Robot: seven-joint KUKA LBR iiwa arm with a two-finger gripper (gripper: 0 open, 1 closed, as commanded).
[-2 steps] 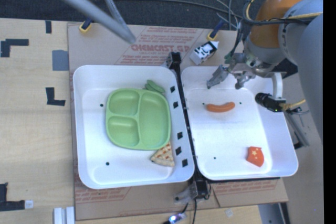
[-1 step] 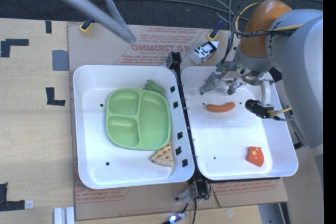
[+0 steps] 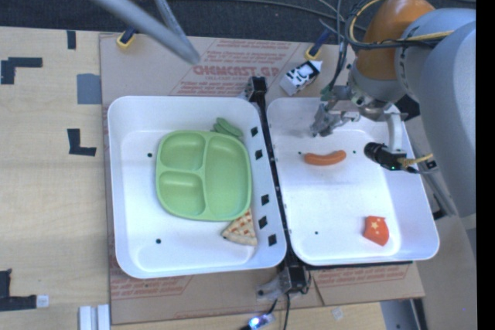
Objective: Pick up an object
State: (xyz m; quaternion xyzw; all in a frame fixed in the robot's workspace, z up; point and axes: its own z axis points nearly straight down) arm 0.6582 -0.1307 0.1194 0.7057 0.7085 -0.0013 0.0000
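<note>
— Green, the divided plate (image 3: 204, 174) in the left bin (image 3: 128, 189), and what else lies there?

— A pizza slice (image 3: 241, 229) tucked at the plate's lower right edge, partly under its rim. A darker green thing (image 3: 227, 127) pokes out behind the plate's upper right corner; most of it is hidden, so I cannot name it.

— And the right bin (image 3: 340, 239)?

— A sausage (image 3: 325, 158) lies in its upper half, on its side. A red piece (image 3: 376, 230) with a small pale mark sits near the lower right corner, well apart from the sausage. Between them the white floor is open.

— Where are the jaws (image 3: 325, 122)?

— Over the upper part of the right bin, just above the sausage in the view and near the wall between the two bins. They are small and blurred against the wrist, so I cannot tell whether they are wide or narrow. Nothing is seen between them.

— What about the arm (image 3: 441, 89)?

— It is cut off at the right edge of the view, and its grey bulk covers the bin's right rim. Cables (image 3: 348, 4) loop over the orange band (image 3: 390, 31).

— The worktop (image 3: 46, 166)?

— Pale wood with dark tape marks at left.
</note>
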